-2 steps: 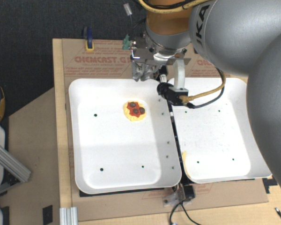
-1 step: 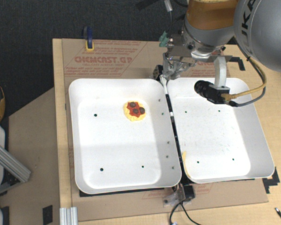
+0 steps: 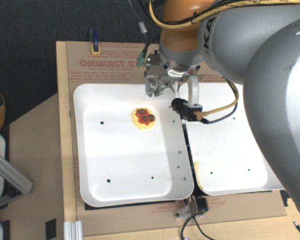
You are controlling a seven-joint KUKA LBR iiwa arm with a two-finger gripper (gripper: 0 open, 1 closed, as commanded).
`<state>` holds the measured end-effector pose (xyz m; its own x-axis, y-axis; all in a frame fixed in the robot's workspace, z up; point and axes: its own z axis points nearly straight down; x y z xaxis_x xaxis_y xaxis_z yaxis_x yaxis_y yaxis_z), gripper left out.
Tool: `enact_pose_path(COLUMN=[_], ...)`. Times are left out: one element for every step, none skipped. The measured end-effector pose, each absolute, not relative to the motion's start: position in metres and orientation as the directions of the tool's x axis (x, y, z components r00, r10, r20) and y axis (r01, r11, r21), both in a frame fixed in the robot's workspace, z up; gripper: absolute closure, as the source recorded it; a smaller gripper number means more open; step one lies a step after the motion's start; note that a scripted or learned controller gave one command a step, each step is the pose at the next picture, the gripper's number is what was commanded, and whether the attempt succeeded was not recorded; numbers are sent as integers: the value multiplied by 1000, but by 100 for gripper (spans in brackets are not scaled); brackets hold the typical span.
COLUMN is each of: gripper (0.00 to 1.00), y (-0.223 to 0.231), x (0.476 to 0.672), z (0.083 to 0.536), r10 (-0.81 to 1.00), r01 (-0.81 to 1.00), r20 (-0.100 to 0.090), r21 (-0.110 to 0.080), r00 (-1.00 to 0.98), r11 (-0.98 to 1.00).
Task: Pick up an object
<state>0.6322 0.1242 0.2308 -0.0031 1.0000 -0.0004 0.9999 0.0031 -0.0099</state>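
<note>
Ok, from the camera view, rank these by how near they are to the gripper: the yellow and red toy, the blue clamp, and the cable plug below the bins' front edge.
1. Yellow and red toy: in the left bin, just below the gripper.
2. Blue clamp: at the board's back edge, up and left of the gripper.
3. Cable plug: below the bins' front edge, farthest.

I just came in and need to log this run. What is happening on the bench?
A grey KUKA arm reaches in over two white bins. Its gripper hangs over the far edge of the left bin. A small yellow object with red and dark spots on top lies in that bin, a little nearer the camera than the gripper, apart from it. Nothing shows between the fingers, so no pick has happened yet.
</note>
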Motion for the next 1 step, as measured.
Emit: enact_pose_path(gripper=[100], y=[95], x=[637], z=[320], r10=[1000], r01=[1000], r20=[0], r21=[9], r00=[3], r11=[-3])
